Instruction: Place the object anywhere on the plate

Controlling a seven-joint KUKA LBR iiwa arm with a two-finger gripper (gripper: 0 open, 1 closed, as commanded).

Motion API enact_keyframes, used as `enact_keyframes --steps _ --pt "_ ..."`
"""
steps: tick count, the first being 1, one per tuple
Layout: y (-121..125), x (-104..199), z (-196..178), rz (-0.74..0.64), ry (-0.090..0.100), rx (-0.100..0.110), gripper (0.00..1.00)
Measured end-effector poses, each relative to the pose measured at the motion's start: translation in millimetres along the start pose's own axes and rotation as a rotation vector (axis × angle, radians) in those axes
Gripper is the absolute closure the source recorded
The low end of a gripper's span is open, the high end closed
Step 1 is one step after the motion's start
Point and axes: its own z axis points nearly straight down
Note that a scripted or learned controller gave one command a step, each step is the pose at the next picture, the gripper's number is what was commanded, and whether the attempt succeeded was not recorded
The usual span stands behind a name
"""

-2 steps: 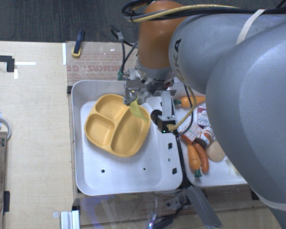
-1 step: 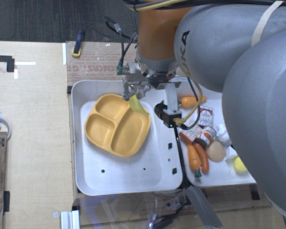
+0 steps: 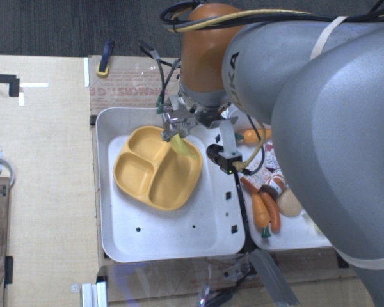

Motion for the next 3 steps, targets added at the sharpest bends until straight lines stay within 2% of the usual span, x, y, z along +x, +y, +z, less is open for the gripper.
enact_keyframes --steps 1,2,3 --pt "-8.9 36.2 15.9 -0.239 0.000 -0.001 1.00" --pt "-19.7 37.9 -36.2 -0.206 0.000 -0.003 1.00" --pt "-28.2 33.6 -39.0 -0.073 0.000 0.000 1.00"
